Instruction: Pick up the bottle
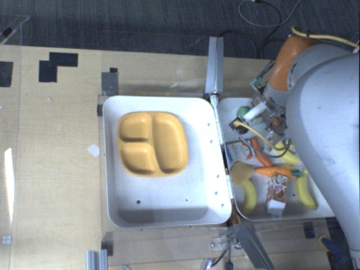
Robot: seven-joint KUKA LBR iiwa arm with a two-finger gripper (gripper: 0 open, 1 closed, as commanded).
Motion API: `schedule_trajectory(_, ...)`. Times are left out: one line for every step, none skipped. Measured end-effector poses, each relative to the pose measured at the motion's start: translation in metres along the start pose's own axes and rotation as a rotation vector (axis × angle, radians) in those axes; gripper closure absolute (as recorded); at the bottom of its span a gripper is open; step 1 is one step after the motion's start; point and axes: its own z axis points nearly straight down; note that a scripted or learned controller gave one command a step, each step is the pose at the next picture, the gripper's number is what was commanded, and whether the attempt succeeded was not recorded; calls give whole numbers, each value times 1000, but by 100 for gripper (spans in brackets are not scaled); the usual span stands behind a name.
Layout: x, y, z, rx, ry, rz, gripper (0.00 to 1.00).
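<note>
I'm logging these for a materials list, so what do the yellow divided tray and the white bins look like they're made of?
Yellow divided tray: likely moulded plastic, matte, with soft rounded compartment edges and even colour. White bins, left and right: probably plastic or coated metal, smooth and slightly glossy, with rounded corners; the view cannot settle which.

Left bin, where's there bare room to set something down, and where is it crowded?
Left bin: bare floor in front of the yellow tray, and a strip between tray and the divider. Right bin is crowded: bananas, carrot, carton and the arm above.
</note>
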Motion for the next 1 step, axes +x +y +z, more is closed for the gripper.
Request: schedule_trajectory(-10, 13, -135, -64, 50, -5, 0)
